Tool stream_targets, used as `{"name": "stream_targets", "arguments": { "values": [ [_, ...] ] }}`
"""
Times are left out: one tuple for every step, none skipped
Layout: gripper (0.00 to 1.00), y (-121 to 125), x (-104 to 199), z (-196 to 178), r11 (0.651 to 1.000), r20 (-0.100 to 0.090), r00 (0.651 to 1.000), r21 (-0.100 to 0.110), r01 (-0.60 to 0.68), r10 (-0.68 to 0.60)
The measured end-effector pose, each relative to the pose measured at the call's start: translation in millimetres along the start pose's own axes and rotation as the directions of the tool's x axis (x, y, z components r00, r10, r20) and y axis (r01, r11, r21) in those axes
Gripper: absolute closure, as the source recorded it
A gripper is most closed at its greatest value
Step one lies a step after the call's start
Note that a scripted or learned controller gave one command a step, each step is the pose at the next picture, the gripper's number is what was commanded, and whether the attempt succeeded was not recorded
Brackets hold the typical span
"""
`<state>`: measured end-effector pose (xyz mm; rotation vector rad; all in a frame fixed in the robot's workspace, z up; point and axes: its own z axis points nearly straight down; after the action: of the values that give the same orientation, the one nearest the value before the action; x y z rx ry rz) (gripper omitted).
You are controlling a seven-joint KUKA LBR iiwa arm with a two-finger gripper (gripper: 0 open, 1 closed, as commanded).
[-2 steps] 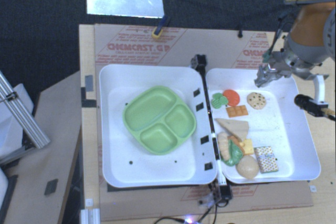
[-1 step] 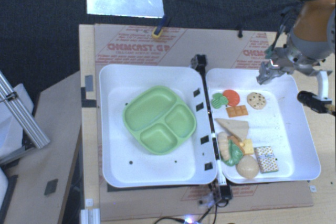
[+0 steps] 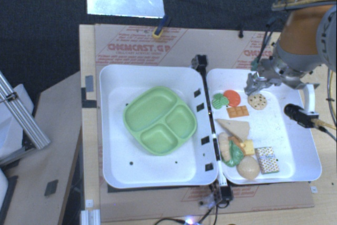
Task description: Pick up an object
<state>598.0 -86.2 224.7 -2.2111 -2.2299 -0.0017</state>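
The cookie (image 3: pixel 257 101), round, tan and speckled, lies near the right bin's (image 3: pixel 310 153) far wall, just below my gripper (image 3: pixel 255 85). I cannot tell its grip state. Bare floor lies to the cookie's right.

Bright, even light; slightly soft focus

Objects: right bin, loose | round speckled cookie (image 3: pixel 257 101) at top, flat | red tomato (image 3: pixel 231 97) with green leaf, left of cookie | orange cracker (image 3: pixel 237 111) below | tan wedge (image 3: pixel 235 127) (sandwich-like) mid-bin | beige egg shape (image 3: pixel 248 168) and patterned box (image 3: pixel 267 160) near front edge
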Motion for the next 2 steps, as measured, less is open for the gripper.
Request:
{"name": "stream_targets", "arguments": {
  "values": [
    [1.0, -41.2, 24.3, 9.5, 1.0, 0.0, 1.0, 0.002, -0.002, 0.002],
    [1.0, -43.5, 21.0, -5.2, 1.0, 0.002, 1.0, -0.003, -0.006, 0.006]
  ]
}}
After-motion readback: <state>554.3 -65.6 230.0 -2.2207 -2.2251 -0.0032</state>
